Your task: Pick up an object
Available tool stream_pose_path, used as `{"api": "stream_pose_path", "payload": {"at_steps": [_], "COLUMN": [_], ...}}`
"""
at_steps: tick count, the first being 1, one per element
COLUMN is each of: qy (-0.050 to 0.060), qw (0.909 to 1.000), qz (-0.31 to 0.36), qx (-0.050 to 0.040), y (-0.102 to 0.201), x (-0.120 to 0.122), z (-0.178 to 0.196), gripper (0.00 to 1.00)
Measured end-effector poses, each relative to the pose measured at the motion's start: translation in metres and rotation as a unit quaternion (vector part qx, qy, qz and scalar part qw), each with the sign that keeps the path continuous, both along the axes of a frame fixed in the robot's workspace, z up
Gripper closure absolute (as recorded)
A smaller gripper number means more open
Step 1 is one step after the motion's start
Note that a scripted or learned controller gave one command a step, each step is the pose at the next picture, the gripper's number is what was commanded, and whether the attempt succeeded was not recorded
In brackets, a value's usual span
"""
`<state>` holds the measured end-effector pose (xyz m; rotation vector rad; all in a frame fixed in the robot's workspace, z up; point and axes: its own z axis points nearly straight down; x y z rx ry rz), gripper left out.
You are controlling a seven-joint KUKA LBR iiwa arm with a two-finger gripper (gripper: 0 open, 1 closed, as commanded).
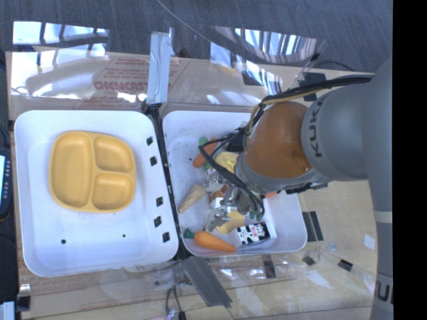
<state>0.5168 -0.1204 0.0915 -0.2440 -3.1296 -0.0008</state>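
The right bin (175,153) holds a pile of toy food. An orange carrot (212,241) lies at its front edge, next to a black-and-white patterned carton (254,233). A beige wedge (192,197) rests near the bin's left wall. A yellow piece (225,161) and an orange-red piece (205,153) sit further back. My gripper (228,204) reaches down into the middle of the pile, just above a small yellow block (231,223). The orange wrist band (280,142) and grey arm cover the right part of the bin.
In the left bin (40,240) lies a yellow divided plate (93,171) with three compartments. A black divider with clips (163,185) separates the two bins. Behind them are taped cardboard and shiny plastic (127,79).
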Motion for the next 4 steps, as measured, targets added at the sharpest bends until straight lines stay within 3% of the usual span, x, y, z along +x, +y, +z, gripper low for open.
{"api": "stream_pose_path", "payload": {"at_steps": [1, 2, 3, 4], "qy": [-0.002, -0.002, -0.005, 0.0], "qw": [1.0, 1.0, 0.9991, 0.9931], "qz": [-0.009, -0.006, -0.043, -0.117], "qx": [0.0002, -0.0003, -0.0011, -0.0003], "y": [0.03, 0.031, 0.03, 0.068], "x": [0.047, 0.047, 0.084, -0.002], "z": [0.001, 0.011, 0.104, 0.1], "gripper": [0.0, 1.0, 1.0, 1.0]}}
